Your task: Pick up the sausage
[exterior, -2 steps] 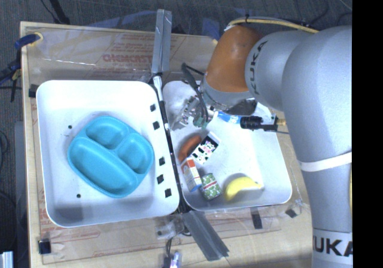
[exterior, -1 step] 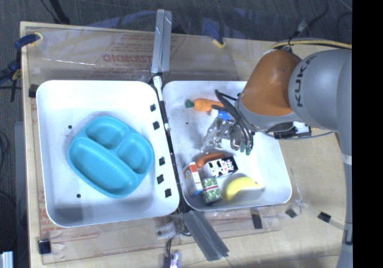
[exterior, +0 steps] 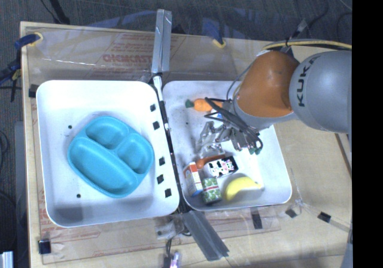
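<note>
two white bins [exterior: 96,96] sit side by side on the worktop [exterior: 311,201]; the left one holds a glossy blue tray [exterior: 111,154] with three rounded wells; the right bin [exterior: 278,165] holds the clutter, gathered toward its lower middle.

the pincer [exterior: 216,132] hangs low over the middle of the right bin, a tangle of thin metal links and cables under the arm's smooth orange band [exterior: 266,84]; whether it is spread or pressed together i cannot tell, and nothing shows pinched in it.

the sausage [exterior: 208,161], as best i can judge, is the slim reddish-brown piece lying just below the pincer, partly hidden among the other things; the match is not sure. near it lie a yellow banana [exterior: 239,188], curved and matte, a small green-and-white carton [exterior: 209,190], a black-and-white patterned item [exterior: 222,167], and an orange carrot [exterior: 202,104] at the upper part of the bin.

by my reading the pick is not yet done; the sausage lies in the bin, so the grasp and the lift are both left.
</note>
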